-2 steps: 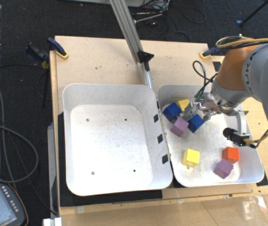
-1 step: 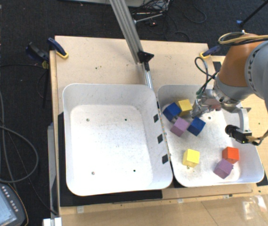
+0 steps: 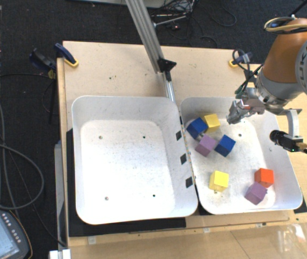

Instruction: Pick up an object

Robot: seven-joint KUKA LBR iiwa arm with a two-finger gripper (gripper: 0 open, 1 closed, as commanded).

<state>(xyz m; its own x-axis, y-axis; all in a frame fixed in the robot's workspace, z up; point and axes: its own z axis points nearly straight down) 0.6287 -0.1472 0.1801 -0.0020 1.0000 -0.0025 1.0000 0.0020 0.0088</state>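
Hovering over the upper part of the right shallow white plastic bin (image 3: 282,198), the hand (image 3: 236,114) hangs with nothing seen between its fingers; whether they are spread or clenched I cannot tell. Nearest to it lies a small yellow cube (image 3: 212,122), just to its left and slightly lower, touching a dark blue cube (image 3: 197,127). A second blue cube (image 3: 225,145) sits just below the hand, beside a purple cube (image 3: 206,144). All look like small, matte, squarish blocks, easy to pinch.
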